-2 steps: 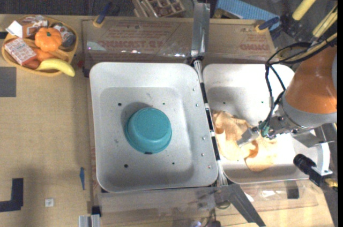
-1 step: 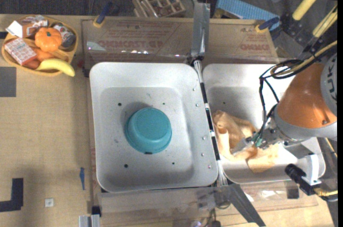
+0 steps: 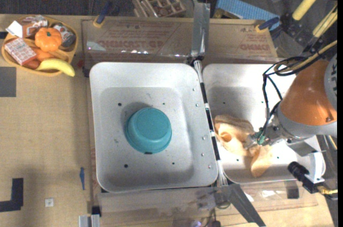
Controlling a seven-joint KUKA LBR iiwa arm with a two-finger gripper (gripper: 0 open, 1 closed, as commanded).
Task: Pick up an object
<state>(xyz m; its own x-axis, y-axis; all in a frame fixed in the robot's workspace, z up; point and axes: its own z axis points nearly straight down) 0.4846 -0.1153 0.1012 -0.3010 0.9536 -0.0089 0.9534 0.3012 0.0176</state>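
- Arm (image 3: pixel 308 100): lowered into the right bin (image 3: pixel 236 81).
- Left bin (image 3: pixel 107 81): holds a teal bowl (image 3: pixel 149 129), well apart from the gripper (image 3: pixel 261 139).
- Tan object (image 3: pixel 236 135): lies in the right bin, touching or just beside the gripper tip.
- Finger state: cannot tell.
- Progress: judged at the grasp stage; no lift confirmed.
- Writing: cardboard print behind the bins, unreadable.

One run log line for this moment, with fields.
arm: over right bin | tool: at tan object | teal bowl: left bin
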